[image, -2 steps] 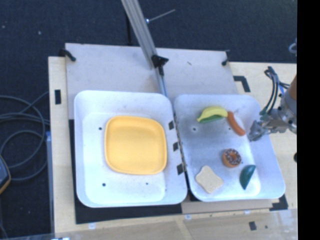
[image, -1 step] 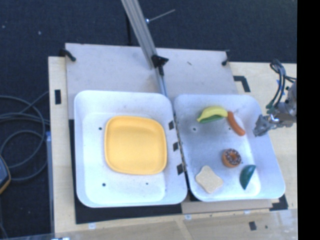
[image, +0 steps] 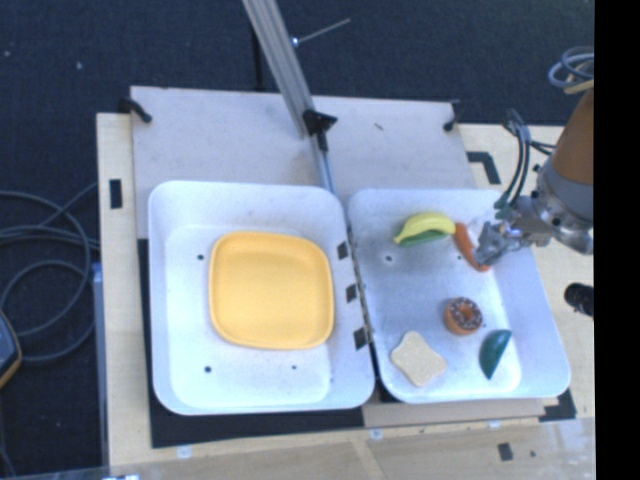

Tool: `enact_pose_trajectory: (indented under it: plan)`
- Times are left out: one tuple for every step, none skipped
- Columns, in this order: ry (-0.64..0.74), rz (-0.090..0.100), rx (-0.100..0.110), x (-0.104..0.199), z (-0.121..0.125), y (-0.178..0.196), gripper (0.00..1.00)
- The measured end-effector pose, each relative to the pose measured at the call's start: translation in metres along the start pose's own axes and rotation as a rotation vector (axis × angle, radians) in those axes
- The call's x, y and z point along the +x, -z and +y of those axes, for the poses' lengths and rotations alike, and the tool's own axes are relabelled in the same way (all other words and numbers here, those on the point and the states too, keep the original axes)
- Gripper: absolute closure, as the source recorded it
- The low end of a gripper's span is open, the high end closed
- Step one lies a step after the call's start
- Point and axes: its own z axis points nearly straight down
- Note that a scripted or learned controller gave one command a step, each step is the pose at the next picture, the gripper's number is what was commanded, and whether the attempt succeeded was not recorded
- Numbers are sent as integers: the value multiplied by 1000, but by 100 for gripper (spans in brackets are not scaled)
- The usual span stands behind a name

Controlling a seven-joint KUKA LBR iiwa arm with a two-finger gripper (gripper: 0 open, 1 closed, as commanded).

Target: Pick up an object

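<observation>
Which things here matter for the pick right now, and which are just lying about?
In play:
- gripper, low over the right bin
- orange carrot-like piece, right beside the gripper

Lying about:
- banana
- donut
- bread slice
- dark green piece
- yellow plate in the left bin

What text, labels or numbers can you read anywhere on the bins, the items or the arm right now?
None: nothing readable.
Yellow plate in the left bin: plain, no print.
Banana, donut, bread slice and green item in the right bin: no labels.
Orange item by the end effector: no marking seen.
Arm: no visible lettering.
</observation>
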Motion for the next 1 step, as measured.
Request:
enact_pose_trajectory:
  plan:
    - [-1,0,0,41,15,-6,100]
